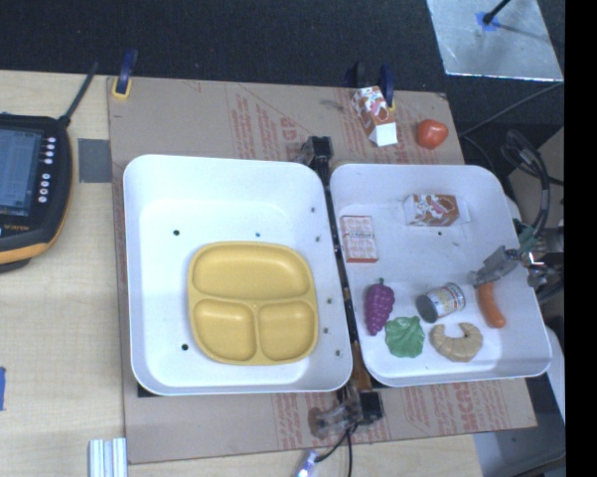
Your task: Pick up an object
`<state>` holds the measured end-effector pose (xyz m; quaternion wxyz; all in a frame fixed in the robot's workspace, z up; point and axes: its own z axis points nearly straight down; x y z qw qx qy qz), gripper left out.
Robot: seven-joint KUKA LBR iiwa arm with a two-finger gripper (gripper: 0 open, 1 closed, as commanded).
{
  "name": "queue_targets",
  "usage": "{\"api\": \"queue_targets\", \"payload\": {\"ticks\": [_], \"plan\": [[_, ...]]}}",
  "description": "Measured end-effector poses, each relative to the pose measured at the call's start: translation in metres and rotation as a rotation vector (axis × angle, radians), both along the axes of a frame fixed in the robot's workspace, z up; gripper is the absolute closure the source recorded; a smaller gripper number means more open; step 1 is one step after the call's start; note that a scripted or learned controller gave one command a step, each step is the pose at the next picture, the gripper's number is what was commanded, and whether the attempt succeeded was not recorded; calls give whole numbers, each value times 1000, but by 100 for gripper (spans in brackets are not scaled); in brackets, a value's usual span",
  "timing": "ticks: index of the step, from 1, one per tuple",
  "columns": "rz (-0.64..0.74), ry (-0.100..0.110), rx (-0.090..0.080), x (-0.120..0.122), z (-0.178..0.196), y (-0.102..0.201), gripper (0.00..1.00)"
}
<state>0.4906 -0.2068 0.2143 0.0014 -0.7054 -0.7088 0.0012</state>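
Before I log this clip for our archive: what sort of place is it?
Probably a robot grasping lab: two white bins on a cardboard-covered bench, toy food like plastic grapes, and a teach pendant.

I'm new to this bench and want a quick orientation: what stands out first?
A big yellow divided tray sits in the left bin. The right bin holds small toy foods: purple grapes, a green leafy piece, a croissant, a can and a carrot. The hand reaches in at its right edge.
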Motion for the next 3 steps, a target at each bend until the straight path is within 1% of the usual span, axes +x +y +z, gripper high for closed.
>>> {"api": "queue_targets", "payload": {"ticks": [1,2,3], "plan": [[3,2,0,50,-124,56,0],[-2,-4,-2,96,-19,-6,0],[0,-21,-5,162,-104,-6,0]]}}
